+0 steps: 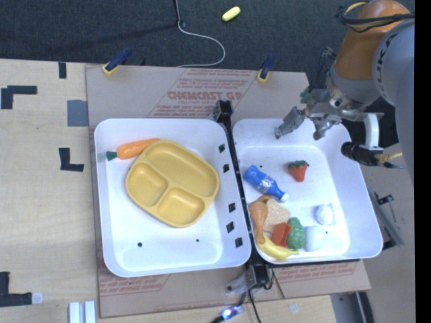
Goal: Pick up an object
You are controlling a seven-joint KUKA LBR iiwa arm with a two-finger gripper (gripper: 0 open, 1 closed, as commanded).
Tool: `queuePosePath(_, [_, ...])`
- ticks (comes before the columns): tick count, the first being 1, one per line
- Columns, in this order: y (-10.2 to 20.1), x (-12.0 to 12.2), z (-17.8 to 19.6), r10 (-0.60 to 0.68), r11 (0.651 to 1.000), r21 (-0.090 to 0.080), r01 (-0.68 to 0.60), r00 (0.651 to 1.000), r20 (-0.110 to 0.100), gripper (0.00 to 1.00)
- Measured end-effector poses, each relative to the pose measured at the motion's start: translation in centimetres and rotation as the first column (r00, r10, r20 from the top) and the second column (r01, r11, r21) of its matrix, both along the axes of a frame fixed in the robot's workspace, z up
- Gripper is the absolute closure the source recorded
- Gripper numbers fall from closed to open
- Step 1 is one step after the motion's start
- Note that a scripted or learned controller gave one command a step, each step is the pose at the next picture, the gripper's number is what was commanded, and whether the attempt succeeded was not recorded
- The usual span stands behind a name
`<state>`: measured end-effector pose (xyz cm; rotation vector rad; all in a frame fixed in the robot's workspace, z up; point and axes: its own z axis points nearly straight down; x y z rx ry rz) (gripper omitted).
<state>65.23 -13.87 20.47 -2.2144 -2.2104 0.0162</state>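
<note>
My gripper [303, 128] hangs over the back edge of the right bin [350, 180], open, with nothing between its fingers. Below it in that bin lie a small red strawberry [299, 170] and a blue bottle [264, 182]. A heap at the bin's front holds a chicken drumstick [258, 215], a red piece [280, 233], a green piece [295, 233], a banana [276, 250] and a white piece [313, 237]. A white round object [324, 214] lies apart, to the right of the heap.
The left bin [114, 234] holds a yellow compartment tray [172, 182] and a carrot [135, 148] behind it. A black divider [232, 180] separates the bins. A yellow item [231, 13] and a cable [202, 39] lie on the dark floor behind.
</note>
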Motion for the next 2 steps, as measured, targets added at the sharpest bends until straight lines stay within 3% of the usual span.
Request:
queuePosePath(1, [0.0, 0.3, 0.9, 0.003, 1.000, -0.002, -0.003, 1.000, 0.015, 0.00])
queuePosePath(2, [-0.8, 0.5, -4.0, 0.003, 1.000, -0.003, -0.003, 1.000, 0.012, 0.00])
